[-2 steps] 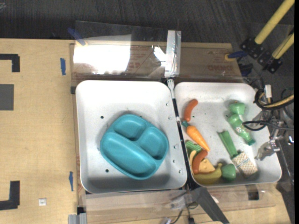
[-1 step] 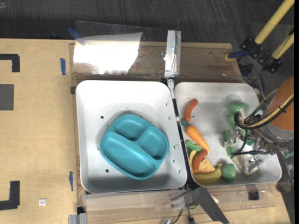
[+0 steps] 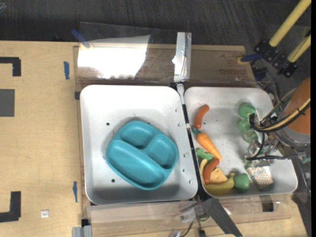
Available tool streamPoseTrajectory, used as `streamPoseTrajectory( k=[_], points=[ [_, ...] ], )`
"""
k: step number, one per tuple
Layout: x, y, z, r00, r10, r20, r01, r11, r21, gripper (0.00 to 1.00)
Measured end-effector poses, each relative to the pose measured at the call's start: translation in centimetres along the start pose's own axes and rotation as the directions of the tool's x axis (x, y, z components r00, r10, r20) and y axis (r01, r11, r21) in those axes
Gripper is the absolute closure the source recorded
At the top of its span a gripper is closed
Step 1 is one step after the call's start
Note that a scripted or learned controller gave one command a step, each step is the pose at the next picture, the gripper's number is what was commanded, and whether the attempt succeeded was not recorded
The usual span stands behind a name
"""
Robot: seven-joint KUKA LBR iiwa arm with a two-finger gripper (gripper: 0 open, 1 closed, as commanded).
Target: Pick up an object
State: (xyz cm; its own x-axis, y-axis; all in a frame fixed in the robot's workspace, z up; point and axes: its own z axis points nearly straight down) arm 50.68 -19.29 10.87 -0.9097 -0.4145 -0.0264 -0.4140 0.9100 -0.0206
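The right bin (image 3: 224, 95) holds several toy foods. A curved orange piece (image 3: 201, 115) lies near its left wall, with a carrot (image 3: 208, 145) below it. A yellow banana (image 3: 220, 184) and a red-orange piece (image 3: 212, 170) sit at the front, beside a green ball (image 3: 242, 181). Two green items (image 3: 246, 110) lie at the back right. A speckled white object (image 3: 261, 177) rests at the front right. My gripper (image 3: 256, 149) hangs low over the bin's right side, just above the speckled object, half hidden behind cables.
The left bin (image 3: 94, 102) carries a teal divided plate (image 3: 142, 153). A clear plastic sheet and a strip of silver tape (image 3: 182, 56) lie behind the bins. Yellow-handled tools (image 3: 291, 19) stand at the far right.
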Motion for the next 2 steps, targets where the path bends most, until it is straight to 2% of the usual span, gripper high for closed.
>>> streamPoseTrajectory(
  k=[1, 2],
  points=[
    [-4.0, -5.1, -4.1, 0.975, -0.223, -0.013, 0.222, 0.975, -0.019, 1.00],
    [-9.4, -6.6, -10.0, 0.727, -0.687, 0.001, 0.687, 0.727, -0.023, 1.00]
  ],
)
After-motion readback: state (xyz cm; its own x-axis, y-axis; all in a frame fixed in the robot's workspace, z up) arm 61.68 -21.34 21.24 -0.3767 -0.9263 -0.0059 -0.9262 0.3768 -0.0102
